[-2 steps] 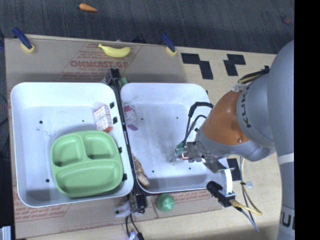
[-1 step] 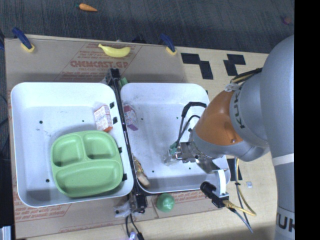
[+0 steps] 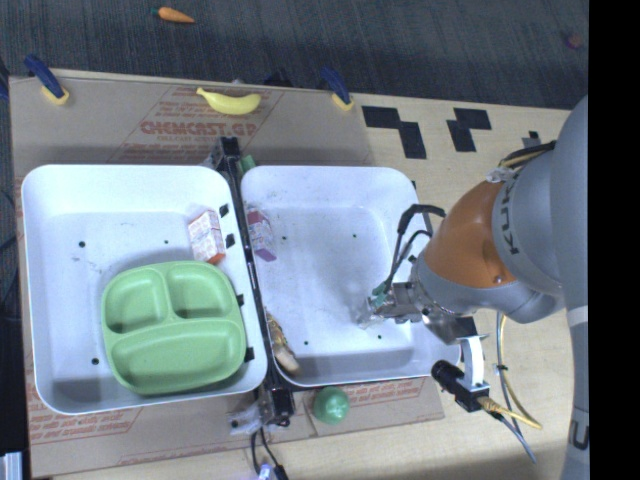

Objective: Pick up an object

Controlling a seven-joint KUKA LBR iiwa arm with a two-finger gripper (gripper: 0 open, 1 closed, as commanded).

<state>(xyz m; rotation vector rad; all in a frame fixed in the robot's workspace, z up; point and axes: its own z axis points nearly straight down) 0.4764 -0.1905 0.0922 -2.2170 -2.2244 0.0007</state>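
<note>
In the right bin (image 3: 330, 268), toward its right wall and front edge, I see my tool (image 3: 378, 308) lowered close to the bin floor, with the grey arm (image 3: 520, 238) and its orange band (image 3: 475, 238) coming in over the table's right edge. I cannot tell how the tool is set from this angle, and I see nothing clearly in it; there is only a small pale, glinting shape at its tip that I can't identify.

Against the same bin's left wall, toward the back, lies a small clear packet (image 3: 260, 233) with reddish print. At the front left corner of that bin a brownish object (image 3: 281, 351) rests against the wall.

The left bin (image 3: 60, 228) carries a green divided tray (image 3: 175, 323) in its front half, and a small orange and white carton (image 3: 206, 235) sits just behind the tray, near the right wall.

Outside the bins, on the cardboard sheet (image 3: 150, 128) covering the table, a yellow banana (image 3: 229, 99) lies near the back edge and a green ball (image 3: 331, 404) sits near the front edge, just in front of the right bin. A small orange carrot-like thing (image 3: 176, 14) lies on the dark floor beyond the table.
</note>
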